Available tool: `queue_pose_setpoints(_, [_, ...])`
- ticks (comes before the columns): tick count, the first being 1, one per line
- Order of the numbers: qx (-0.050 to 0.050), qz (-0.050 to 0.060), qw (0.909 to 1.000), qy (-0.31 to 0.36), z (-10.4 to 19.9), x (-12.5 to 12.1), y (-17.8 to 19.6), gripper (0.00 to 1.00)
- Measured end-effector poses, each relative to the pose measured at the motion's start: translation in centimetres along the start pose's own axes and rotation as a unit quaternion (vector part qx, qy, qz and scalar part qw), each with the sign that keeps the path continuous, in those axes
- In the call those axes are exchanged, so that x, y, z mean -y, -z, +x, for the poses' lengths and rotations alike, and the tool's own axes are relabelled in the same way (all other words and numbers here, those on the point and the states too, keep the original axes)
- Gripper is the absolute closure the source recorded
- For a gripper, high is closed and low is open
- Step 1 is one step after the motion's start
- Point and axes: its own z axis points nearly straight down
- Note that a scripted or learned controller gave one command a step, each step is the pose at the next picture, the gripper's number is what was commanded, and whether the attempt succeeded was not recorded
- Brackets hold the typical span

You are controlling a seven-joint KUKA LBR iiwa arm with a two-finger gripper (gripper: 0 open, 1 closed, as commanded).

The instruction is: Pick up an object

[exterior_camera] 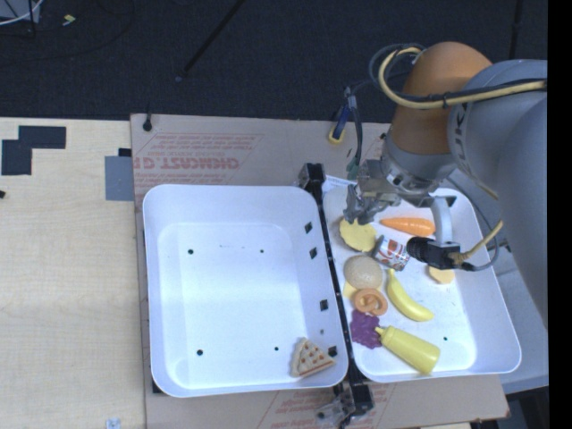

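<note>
Camera view: claw [360, 206] lowered into right bin [500, 347], just above yellow flat piece [357, 235] at bin's upper left; spread or closed cannot be told. Carrot [407, 226], banana [408, 298], mustard bottle [409, 348] crowded nearby. Yellow piece judged light, stiff plastic, slippery, thin; grip best taken across narrow edges. Waffle slice [311, 358] seen in left bin [170, 239].

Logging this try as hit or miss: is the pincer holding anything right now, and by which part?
It cannot be told. The pincer hangs low over the right bin, just above a yellow toy piece, but nothing is seen gripped in it.
</note>
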Motion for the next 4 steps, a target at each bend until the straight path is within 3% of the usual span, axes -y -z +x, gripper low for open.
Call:
queue_pose_setpoints(1, [-0.001, -0.008, 1.0, 0.001, 6.8, 0.1, 19.9, 1.0])
queue_pose_setpoints(2, [0.0, -0.01, 0.9999, -0.001, 6.5, 4.0, 35.2, 1.0])
queue_pose_setpoints(3, [0.0, -0.001, 1.0, 0.004, 20.1, 2.5, 33.9, 1.0])
queue_pose_setpoints(4, [0.0, -0.003, 1.0, 0.001, 28.0, -1.3, 34.1, 1.0])
